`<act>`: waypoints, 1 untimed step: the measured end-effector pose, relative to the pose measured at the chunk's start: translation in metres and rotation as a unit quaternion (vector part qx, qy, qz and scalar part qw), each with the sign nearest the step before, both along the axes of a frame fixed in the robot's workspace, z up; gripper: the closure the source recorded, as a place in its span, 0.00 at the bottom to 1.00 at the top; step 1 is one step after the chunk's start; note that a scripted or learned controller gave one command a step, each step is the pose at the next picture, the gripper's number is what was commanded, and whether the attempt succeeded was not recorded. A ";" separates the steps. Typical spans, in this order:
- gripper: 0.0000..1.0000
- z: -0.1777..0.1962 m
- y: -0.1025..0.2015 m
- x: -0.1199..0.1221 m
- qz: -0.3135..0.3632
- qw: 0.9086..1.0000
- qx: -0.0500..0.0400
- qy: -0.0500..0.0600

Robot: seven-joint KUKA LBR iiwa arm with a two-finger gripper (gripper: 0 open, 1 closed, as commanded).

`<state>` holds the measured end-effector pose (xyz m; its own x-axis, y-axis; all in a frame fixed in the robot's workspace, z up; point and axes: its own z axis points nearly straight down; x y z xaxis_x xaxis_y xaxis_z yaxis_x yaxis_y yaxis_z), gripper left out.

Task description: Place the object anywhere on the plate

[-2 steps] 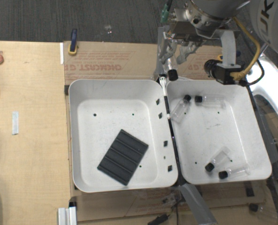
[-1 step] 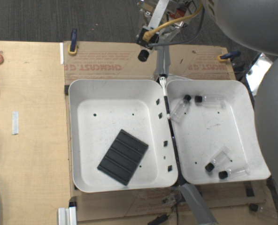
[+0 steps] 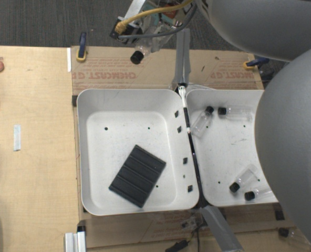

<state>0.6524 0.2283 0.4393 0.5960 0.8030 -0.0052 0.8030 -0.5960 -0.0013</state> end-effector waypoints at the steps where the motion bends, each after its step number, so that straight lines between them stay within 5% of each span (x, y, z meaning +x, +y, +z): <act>1: 1.00 -0.127 -0.001 -0.090 0.127 0.992 0.001 0.001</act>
<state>0.5621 0.2273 0.3120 0.3736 0.9276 -0.0050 0.9276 -0.3736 -0.0040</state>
